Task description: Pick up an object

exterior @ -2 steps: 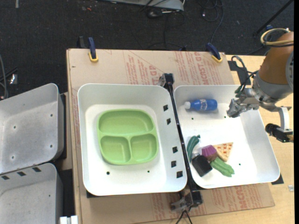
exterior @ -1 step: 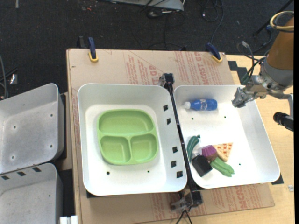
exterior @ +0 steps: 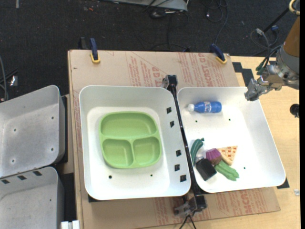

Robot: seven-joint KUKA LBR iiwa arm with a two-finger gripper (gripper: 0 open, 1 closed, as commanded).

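The right bin point(exterior: 257, 128) holds a small blue bottle with a white cap point(exterior: 206, 107) near its back. A cluster lies toward its front: a dark green curved piece point(exterior: 196, 147), a purple toy point(exterior: 213, 154), a pizza-slice toy point(exterior: 228, 153), a black block point(exterior: 206, 169) and a green pod point(exterior: 227, 171). My gripper point(exterior: 252, 92) hangs at the right bin's back right corner, far from the cluster and right of the bottle. Nothing shows between its fingers.
The left bin point(exterior: 90, 142) carries a light green divided tray point(exterior: 130, 139). A black divider with clamps runs between the bins. Blue-yellow clamps point(exterior: 94, 51) hold the cardboard base at the back. Grey metal panels point(exterior: 28, 128) lie at the left.
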